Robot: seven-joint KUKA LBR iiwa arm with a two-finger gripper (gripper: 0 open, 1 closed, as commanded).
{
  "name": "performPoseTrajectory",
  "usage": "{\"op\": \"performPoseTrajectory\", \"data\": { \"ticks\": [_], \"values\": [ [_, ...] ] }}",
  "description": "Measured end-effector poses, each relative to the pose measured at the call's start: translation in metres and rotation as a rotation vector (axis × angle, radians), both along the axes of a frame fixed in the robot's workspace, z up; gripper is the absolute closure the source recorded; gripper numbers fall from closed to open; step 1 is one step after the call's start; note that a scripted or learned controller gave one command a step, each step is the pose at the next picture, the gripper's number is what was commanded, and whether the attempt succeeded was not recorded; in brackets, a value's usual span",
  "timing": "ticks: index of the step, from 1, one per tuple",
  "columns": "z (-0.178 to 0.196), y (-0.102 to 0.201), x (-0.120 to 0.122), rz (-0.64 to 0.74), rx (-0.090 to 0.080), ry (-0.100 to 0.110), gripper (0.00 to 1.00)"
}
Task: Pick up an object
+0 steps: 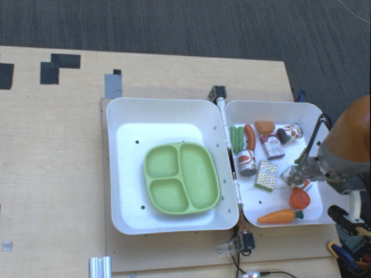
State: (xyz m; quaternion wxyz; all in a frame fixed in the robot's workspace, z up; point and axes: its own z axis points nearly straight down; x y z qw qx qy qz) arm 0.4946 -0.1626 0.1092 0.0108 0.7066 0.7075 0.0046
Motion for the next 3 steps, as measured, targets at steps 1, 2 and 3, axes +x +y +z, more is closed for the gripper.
{"op": "performPoseTrajectory", "data": {
  "ticks": [1, 2, 3],
  "values": [
    [0.0, 0.0, 0.0, 0.001, 0.0, 0.001, 0.0],
    [0.01, 0.001, 0.001, 0.002, 0.0, -0.003, 1.0],
    [0.01, 0.001, 0.001, 0.002, 0.0, -0.003, 0.0]
  ]
}}
